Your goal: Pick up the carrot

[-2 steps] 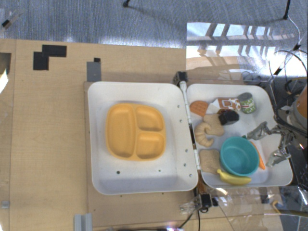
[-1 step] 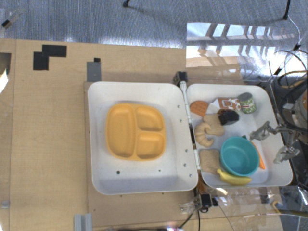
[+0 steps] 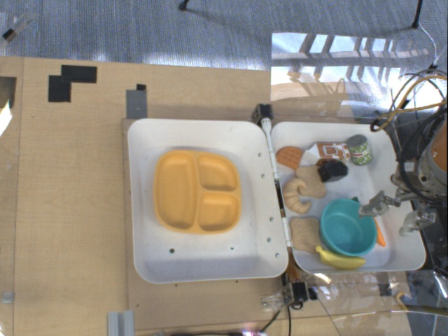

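Orange carrot (image 3: 380, 233): lies in the right bin (image 3: 392, 138), near its right wall, just beside the teal bowl's right rim; only a thin strip of it shows.
Claw (image 3: 393, 211): sits over the right side of the right bin, directly above the carrot's upper end; one metal finger (image 3: 373, 205) points left toward the bowl, a second one (image 3: 414, 222) lies apart to the right, so the claw stands wide with nothing between its fingers.
Teal bowl (image 3: 346, 226): upright, in the lower middle of the right bin.
Banana (image 3: 339, 258): yellow, curved along the bowl's lower edge, touching it.
Bread slice (image 3: 303, 233): flat, left of the bowl.
Croissant (image 3: 299, 191): above the bread slice, near the bin's left wall.
Green can (image 3: 359, 149): at the bin's upper right.
Left bin (image 3: 203, 268): holds a yellow divided plate (image 3: 197, 190) at its centre.
Tabletop (image 3: 63, 208): light wood, carrying both bins side by side.
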Motion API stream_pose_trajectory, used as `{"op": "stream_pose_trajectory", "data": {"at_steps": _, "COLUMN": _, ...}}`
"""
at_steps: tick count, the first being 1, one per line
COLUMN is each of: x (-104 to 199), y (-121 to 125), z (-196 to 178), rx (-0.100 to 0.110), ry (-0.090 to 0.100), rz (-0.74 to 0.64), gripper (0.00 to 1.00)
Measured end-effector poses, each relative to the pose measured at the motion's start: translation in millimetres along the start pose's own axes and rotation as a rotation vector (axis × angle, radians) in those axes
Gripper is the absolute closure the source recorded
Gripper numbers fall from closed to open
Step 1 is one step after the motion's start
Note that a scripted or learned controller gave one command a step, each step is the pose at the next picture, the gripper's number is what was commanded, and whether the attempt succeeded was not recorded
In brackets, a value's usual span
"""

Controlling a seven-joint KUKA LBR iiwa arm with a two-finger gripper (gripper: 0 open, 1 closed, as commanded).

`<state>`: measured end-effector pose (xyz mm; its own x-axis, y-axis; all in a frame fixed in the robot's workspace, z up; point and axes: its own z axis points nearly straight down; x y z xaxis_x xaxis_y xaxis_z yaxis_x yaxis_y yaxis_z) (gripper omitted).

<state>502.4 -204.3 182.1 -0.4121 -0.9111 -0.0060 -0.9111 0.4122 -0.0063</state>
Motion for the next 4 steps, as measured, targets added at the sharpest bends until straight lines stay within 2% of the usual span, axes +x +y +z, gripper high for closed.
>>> {"op": "stream_pose_trajectory", "data": {"at_steps": 1, "x": 6.1, "y": 13.6, "z": 51.8, "rx": -0.009, "ry": 0.002, "rz": -0.361, "gripper": 0.0}}
{"op": "stream_pose_trajectory", "data": {"at_steps": 2, "x": 5.7, "y": 13.7, "z": 89.8, "rx": -0.009, "ry": 0.003, "rz": -0.109, "gripper": 0.0}}
{"op": "stream_pose_trajectory", "data": {"at_steps": 3, "x": -30.6, "y": 26.6, "z": 91.9, "rx": 0.003, "ry": 0.005, "rz": 0.234, "gripper": 0.0}}
{"op": "stream_pose_trajectory", "data": {"at_steps": 4, "x": -53.3, "y": -38.3, "z": -26.1, "rx": 0.01, "ry": -0.001, "rz": -0.138, "gripper": 0.0}}
